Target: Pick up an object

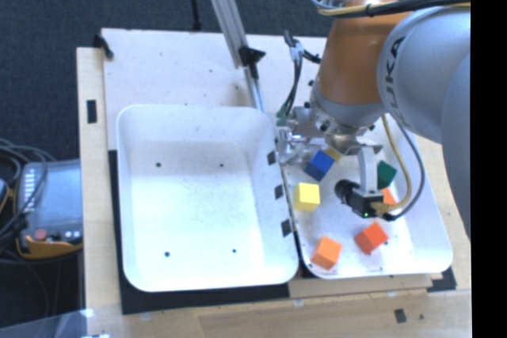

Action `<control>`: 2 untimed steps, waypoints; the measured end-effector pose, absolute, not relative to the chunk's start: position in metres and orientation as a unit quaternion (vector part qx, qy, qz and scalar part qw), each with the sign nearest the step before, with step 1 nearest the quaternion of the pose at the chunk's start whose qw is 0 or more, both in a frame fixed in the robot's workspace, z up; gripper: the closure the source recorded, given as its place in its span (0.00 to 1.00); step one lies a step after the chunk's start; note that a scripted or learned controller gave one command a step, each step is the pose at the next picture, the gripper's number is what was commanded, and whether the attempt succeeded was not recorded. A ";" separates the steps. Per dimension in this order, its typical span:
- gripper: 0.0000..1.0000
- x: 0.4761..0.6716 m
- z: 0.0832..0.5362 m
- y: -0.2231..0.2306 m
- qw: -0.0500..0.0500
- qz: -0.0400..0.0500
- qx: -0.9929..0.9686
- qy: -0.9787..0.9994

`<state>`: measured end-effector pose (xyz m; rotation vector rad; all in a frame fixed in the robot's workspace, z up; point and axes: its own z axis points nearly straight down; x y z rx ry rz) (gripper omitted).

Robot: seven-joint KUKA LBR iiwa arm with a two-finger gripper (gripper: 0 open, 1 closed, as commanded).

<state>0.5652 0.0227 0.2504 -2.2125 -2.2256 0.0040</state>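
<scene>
My gripper [323, 146] hangs over the back of the right bin [428, 249], largely hidden under the orange wrist band. A blue cube [320, 165] sits directly below it, touching or nearly touching it; whether it is held cannot be made out. A yellow cube [307, 196] lies just in front of the blue one, near the bin's left wall. Two orange cubes [326, 252] [371, 237] rest toward the front of the bin. A green block [386, 172] lies to the right, partly behind a cable.
The left bin [135, 131] stands beside the right one, their walls meeting along a divider [285, 210]. A slanted metal pole [226, 8] rises behind the bins. The grey arm covers the right bin's back right corner.
</scene>
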 end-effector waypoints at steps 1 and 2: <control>1.00 0.567 0.241 0.085 0.002 0.001 -0.704 -0.710; 0.00 0.567 0.242 0.082 0.001 0.001 -0.707 -0.708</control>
